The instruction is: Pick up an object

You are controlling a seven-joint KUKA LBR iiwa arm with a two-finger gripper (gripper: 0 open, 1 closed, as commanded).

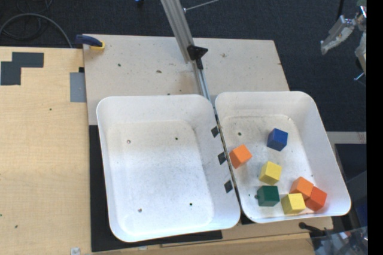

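Note:
Several small cubes lie in the right bin (263,95): a blue cube (277,139), an orange cube (240,155) near the bin's left wall, a yellow cube (270,172), a dark green cube (268,195), a second yellow cube (293,203), and two orange-red cubes (303,186) (316,198) packed together at the front right corner. My gripper (339,36) hangs at the far right of the view, well above and behind the right bin, away from all the cubes. Nothing is seen held in it.
The left bin (149,99) lies beside the right one, with a metal divider and black clips (221,157) between them. A slanted aluminium pole (177,14) rises behind the bins. A blue and yellow clamp (91,42) sits at the board's back left corner.

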